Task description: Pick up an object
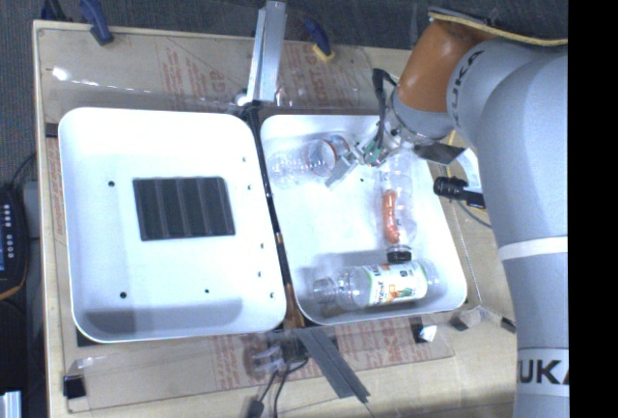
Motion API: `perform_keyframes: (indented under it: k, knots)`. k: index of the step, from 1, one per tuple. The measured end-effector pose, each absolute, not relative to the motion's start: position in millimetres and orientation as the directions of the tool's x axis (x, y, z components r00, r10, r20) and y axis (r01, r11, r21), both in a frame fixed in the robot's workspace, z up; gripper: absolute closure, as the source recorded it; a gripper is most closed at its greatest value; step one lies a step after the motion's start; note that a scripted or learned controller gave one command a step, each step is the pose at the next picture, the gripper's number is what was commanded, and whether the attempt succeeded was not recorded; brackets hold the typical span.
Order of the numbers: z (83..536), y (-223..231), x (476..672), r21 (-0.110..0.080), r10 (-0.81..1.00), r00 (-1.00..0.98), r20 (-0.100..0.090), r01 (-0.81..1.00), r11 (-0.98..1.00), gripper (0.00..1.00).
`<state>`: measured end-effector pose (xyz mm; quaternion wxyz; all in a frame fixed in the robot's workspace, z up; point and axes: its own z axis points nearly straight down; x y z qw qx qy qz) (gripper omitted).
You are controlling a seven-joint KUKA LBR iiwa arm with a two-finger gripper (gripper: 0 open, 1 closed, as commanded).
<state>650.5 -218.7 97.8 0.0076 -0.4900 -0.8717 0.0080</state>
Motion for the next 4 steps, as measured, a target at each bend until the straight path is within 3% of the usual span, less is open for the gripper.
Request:
perform_keyframes:
  k: [2,3,4]
  knots:
    - [104,-217,651.1,-0.019,0.820,-0.573,0.007,0.820,0.573,0.00]
    - [132,-210,624.8,-0.001,0.815,-0.579,-0.002,0.815,0.579,0.00]
    - [96,-205,646.6,-0.038,0.861,-0.509,0.006,0.860,0.509,0.00]
